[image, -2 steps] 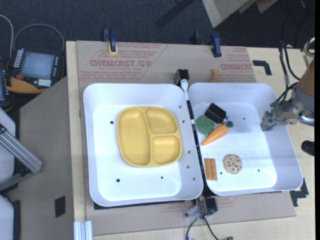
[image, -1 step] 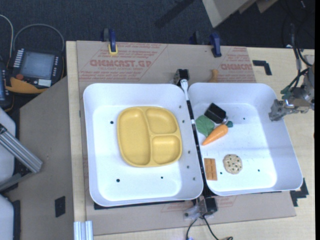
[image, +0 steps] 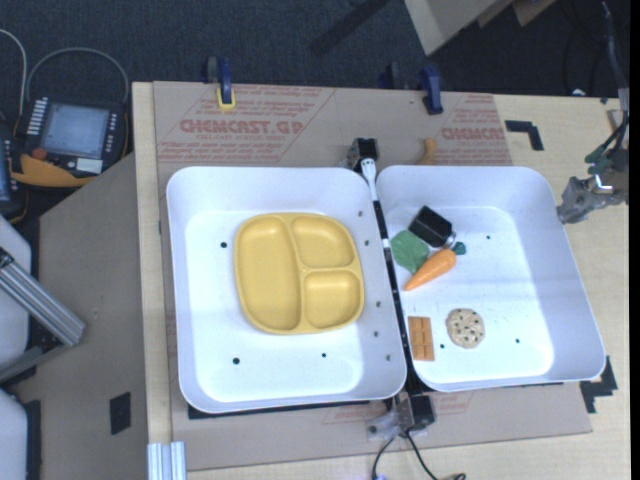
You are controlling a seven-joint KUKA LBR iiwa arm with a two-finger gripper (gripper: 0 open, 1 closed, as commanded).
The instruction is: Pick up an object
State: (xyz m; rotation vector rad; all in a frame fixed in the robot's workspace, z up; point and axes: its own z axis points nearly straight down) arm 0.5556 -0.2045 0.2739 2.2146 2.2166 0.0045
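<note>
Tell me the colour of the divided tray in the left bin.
Pale yellow divided tray, plainest in the camera view.

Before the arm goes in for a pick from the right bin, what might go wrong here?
1. The carrot, green piece and black block sit bunched together, so the fingers may nudge a neighbour or grab two.
2. The orange cracker lies flat close to the right bin's left wall, leaving little finger room.
3. The cookie is flat and may slip.

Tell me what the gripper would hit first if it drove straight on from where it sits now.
Probably the right bin's far wall. The gripper sits just outside it, seemingly aimed leftward. If it clears the rim, the black block lies next in line. Depth is unclear.
</note>
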